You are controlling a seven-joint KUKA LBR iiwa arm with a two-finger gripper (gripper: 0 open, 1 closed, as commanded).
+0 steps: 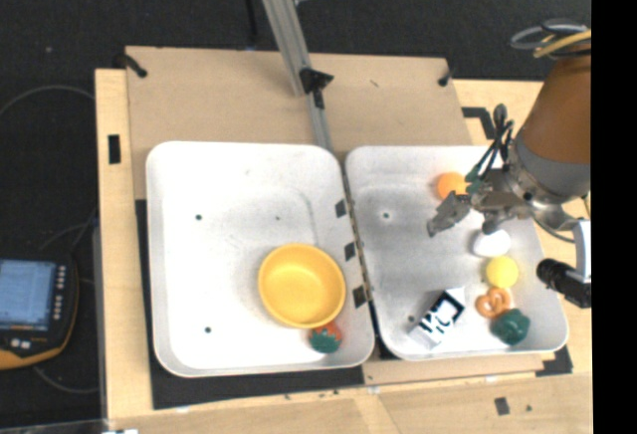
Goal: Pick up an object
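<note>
The gripper (476,215) is hanging over the right bin (398,253) with fingers spread wide and holding nothing, just beside the orange ball (449,185) and above the white object (491,244)
</note>
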